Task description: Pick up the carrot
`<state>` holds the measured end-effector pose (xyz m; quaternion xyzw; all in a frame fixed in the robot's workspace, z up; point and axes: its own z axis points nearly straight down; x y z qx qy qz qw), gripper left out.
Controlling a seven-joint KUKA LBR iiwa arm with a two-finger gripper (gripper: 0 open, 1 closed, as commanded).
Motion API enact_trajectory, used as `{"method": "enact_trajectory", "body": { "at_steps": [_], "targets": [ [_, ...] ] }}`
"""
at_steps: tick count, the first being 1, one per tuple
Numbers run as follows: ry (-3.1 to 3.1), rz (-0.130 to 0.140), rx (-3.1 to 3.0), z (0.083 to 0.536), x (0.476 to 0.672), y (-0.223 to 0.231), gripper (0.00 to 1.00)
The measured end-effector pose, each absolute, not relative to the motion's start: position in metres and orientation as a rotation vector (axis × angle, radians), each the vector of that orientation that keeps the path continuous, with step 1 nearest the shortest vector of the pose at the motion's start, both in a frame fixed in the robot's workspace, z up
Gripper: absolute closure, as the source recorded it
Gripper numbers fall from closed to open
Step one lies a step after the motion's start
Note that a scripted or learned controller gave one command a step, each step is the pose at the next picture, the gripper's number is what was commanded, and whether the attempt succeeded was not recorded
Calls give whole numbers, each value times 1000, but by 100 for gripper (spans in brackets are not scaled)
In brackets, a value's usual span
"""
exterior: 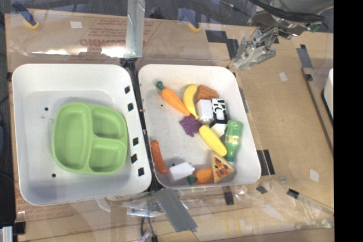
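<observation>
Bench top: brown board under clear film, two shallow white plastic bins side by side. Right bin (245, 116) holds the toy clutter; left bin (22, 122) holds a green three-compartment plate (89, 137). Target is the slim orange carrot with green top (173, 99), upper-left of the right bin, just beside a yellow banana (189, 100). Long axis runs roughly 10-to-4 o'clock, green end at 10. Two-finger gripper (249, 56) hangs outside the bin's far-right corner; carrot lies toward 8 o'clock from it. Nothing between the fingers; open or closed, can't tell.

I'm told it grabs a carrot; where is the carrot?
In the right bin, upper left part: the carrot lies slanted, left of the banana.
</observation>
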<state>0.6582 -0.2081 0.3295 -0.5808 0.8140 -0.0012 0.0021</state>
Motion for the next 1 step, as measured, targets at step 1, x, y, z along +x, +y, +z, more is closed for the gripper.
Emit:
{"method": "enact_trajectory", "body": {
  "at_steps": [1],
  "targets": [
    [2264, -2, -2174, 345, 658, -208, 100]
  ]
}}
